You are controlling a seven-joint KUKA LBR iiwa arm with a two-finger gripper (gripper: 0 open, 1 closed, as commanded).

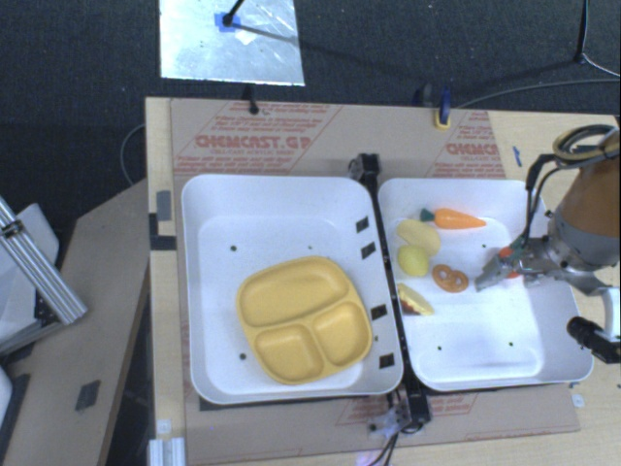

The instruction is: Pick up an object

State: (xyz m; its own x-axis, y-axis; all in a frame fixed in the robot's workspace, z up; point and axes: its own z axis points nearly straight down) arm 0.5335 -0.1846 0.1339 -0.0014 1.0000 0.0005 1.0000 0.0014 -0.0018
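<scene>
The right bin [485, 357] holds an orange carrot [458, 219] at the back, a pale yellow piece [419, 234] beside it, a yellow-green lemon [414, 261], a brown pretzel [450, 279] and a yellow wedge with a red edge [414, 300]. My gripper [488, 275] hangs over the right bin, just right of the pretzel, fingers pointing left. Nothing shows between the fingers.
The left bin [218, 212] holds a yellow three-compartment tray [305, 316]. A black divider [383, 260] with clips runs between the bins. The arm's grey and orange body [587, 223] fills the right side above the right bin's wall.
</scene>
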